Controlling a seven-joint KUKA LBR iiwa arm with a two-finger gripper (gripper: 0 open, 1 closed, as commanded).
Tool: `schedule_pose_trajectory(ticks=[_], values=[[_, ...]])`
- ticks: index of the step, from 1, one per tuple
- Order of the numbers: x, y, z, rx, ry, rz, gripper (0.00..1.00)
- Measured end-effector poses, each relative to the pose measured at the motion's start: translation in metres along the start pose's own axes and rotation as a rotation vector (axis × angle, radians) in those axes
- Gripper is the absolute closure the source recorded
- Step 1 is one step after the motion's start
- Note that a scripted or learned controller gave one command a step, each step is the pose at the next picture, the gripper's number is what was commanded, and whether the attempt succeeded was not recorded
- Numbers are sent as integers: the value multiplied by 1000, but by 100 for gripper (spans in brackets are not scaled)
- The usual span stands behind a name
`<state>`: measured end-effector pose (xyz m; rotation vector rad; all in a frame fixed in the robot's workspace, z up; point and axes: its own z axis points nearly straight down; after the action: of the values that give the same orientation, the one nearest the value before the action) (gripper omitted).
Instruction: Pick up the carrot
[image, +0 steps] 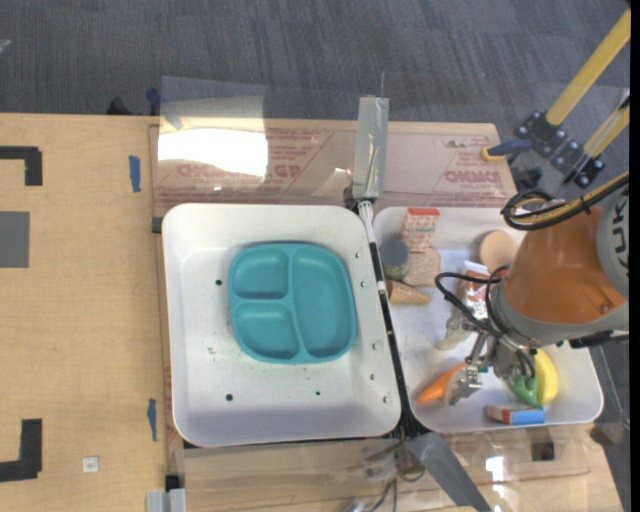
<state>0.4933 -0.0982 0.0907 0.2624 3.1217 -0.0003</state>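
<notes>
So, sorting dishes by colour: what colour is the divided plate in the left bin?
Teal, a solid colour, clearest in the camera view: divided plate.

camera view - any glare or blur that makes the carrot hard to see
Camera view: strong glare whitens the clear sheet behind the left bin; the carrot sits in even light, sharp enough, its right end hidden behind the gripper; the arm's orange band looks slightly soft.
</notes>
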Motion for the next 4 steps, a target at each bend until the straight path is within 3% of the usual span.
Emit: schedule_pose_trajectory(ticks=[1,2,4], values=[[-19,9,0,1,-3,29,0],[9,3,0,-1,-9,52,0],[9,3,0,-1,-7,120,0]])
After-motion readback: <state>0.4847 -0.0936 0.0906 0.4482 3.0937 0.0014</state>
